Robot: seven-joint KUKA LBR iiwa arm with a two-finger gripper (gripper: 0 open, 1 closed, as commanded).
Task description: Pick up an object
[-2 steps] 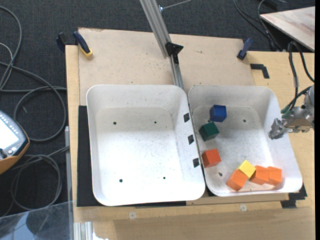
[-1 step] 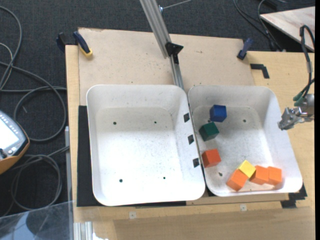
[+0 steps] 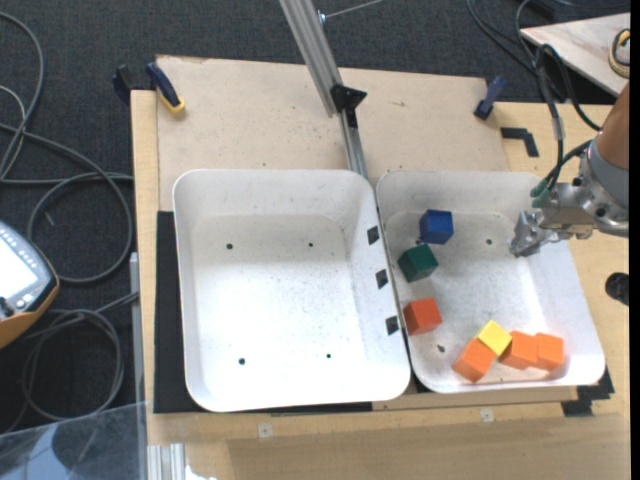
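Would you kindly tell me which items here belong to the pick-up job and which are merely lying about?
Job: gripper; right bin; blue cube; green cube; red cube; yellow cube; orange blocks.
Lying about: left bin; clamps; cables.

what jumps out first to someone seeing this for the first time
The bright blocks in the right bin: a blue block and green block near its top left, a red block below, and a yellow block among orange ones at the bottom. The pincer hangs over that bin's right side.
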